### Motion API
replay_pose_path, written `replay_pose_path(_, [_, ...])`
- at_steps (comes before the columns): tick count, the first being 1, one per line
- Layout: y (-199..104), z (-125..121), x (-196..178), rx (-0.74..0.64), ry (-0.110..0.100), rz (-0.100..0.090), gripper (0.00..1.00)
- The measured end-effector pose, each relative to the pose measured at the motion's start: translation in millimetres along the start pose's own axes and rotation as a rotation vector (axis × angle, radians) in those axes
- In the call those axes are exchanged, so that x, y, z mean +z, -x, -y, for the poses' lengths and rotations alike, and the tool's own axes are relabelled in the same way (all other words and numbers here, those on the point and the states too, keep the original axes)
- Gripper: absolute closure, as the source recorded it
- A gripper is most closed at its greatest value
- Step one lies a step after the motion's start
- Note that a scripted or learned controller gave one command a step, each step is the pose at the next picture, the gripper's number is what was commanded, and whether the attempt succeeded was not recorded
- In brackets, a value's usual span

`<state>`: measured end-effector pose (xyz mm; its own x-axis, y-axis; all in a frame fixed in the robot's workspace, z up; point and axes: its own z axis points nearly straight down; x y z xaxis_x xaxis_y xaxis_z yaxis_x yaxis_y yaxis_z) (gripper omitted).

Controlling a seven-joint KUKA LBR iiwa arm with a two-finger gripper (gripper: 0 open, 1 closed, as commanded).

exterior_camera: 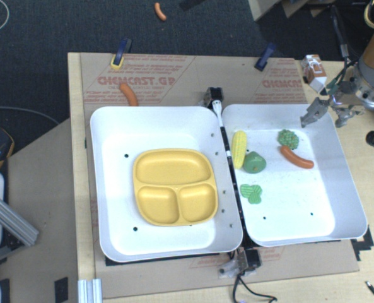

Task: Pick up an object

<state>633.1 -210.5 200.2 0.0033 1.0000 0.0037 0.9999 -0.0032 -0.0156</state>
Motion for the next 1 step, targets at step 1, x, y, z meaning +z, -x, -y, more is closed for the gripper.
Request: replay_pose_path(1, [-0.8,-3.1,-10.0,-0.004,0.015,0.004,0.0])
